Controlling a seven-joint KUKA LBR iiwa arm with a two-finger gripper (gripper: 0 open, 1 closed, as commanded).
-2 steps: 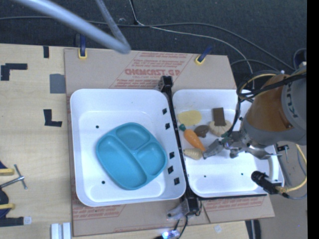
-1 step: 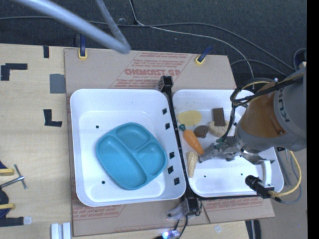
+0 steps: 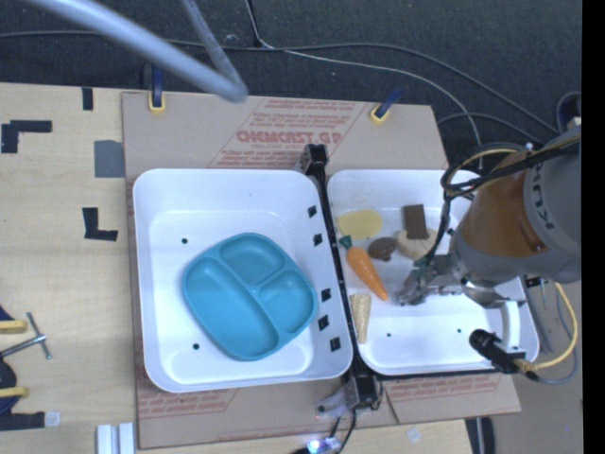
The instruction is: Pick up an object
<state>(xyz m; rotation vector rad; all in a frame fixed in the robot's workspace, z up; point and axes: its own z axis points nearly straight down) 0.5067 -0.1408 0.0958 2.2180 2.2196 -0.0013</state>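
Observation:
The right bin (image 3: 416, 353) holds an orange carrot (image 3: 366, 271), a pale yellow piece (image 3: 359, 222), a brown block (image 3: 414, 218), a grey-brown lump (image 3: 382, 248) beside a cream lump (image 3: 412, 245), and a cream cone (image 3: 361, 315) at its left wall. My gripper (image 3: 414, 289) is down in this bin, just right of the carrot and below the cream lump. The grey arm with its orange band (image 3: 501, 220) comes in from the right above it.
The left bin (image 3: 156, 197) carries a blue divided plate (image 3: 249, 293). Black clips line the divider (image 3: 326, 244) between the bins. Cables run over the right bin's far right edge and the bench behind. A grey metal bar (image 3: 123, 26) crosses the top left.

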